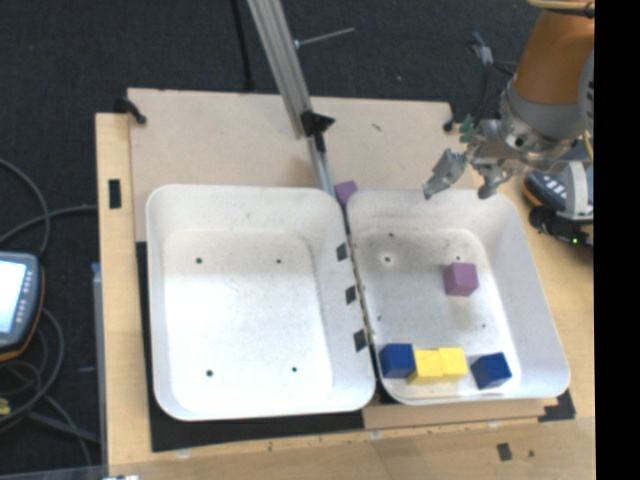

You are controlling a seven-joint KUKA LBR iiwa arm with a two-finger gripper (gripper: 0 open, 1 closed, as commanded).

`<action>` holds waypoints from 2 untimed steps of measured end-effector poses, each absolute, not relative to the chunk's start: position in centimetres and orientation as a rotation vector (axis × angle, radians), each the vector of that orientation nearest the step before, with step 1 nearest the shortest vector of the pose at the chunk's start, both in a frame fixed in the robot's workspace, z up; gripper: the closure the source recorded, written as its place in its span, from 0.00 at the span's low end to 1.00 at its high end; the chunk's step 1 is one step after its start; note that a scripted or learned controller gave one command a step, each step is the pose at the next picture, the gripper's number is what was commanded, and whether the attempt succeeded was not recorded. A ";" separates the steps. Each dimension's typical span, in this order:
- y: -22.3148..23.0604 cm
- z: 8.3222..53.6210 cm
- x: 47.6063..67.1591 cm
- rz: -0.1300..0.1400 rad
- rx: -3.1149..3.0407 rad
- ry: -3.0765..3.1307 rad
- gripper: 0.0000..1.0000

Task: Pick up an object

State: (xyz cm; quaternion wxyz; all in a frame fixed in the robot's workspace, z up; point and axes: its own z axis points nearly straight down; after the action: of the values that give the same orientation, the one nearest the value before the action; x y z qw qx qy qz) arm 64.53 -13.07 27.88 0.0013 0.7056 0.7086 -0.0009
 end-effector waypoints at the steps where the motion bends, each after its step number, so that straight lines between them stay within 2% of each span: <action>1: -17.1 17.6 62.9 -0.009 2.227 2.221 0.00; 2: -17.8 15.1 58.8 -0.005 2.225 2.220 0.00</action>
State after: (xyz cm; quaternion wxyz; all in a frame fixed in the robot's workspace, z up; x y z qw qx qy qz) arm 58.75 -17.78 15.09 -0.0006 0.7078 0.7064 -0.0016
